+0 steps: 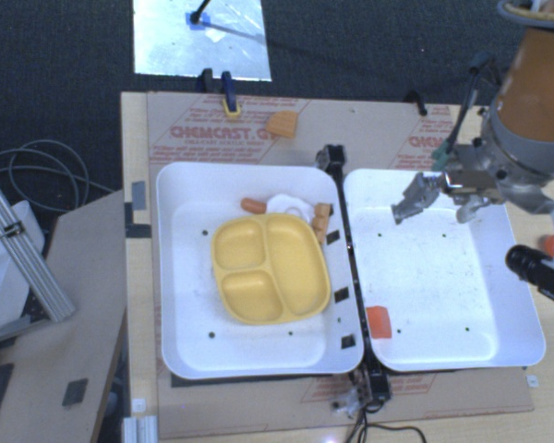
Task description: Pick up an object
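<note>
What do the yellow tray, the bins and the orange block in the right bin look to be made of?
Yellow tray: likely moulded plastic, smooth with a soft sheen and rounded compartments. Bins: probably thin formed plastic, white, matt, with rounded rims. Orange block: unclear, maybe foam or plastic; flat, dull colour.

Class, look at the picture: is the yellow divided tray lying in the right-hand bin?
No, the yellow divided tray lies in the left bin.
</note>
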You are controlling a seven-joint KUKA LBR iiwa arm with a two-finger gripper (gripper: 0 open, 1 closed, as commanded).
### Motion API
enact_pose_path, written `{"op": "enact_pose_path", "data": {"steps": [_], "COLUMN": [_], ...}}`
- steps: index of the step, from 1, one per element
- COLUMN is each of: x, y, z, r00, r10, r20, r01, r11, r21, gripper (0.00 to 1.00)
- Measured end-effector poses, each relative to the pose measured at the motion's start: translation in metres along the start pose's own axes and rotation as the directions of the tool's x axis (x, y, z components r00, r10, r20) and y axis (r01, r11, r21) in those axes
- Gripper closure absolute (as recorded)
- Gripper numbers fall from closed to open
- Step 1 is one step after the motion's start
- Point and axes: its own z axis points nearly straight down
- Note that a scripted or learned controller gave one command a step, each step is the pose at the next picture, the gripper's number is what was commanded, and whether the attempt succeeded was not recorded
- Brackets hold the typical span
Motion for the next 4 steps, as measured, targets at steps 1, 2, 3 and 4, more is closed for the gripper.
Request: {"op": "enact_pose_path", "data": {"steps": [1,2,3,4], "x": [0.0000,0.0000,0.0000,0.0000], "y": [0.0000,0.0000,0.0000,0.0000], "z": [0.0000,0.0000,0.0000,0.0000], "r00": [1.000,1.000,1.000,1.000], "r10": [0.000,0.000,0.000,0.000], "r20": [0.000,0.000,0.000,0.000], "r01": [0.000,0.000,0.000,0.000], "r11": [1.000,1.000,1.000,1.000], "r21": [0.000,0.000,0.000,0.000], "gripper": [0.00,0.00,0.00,0.00]}}
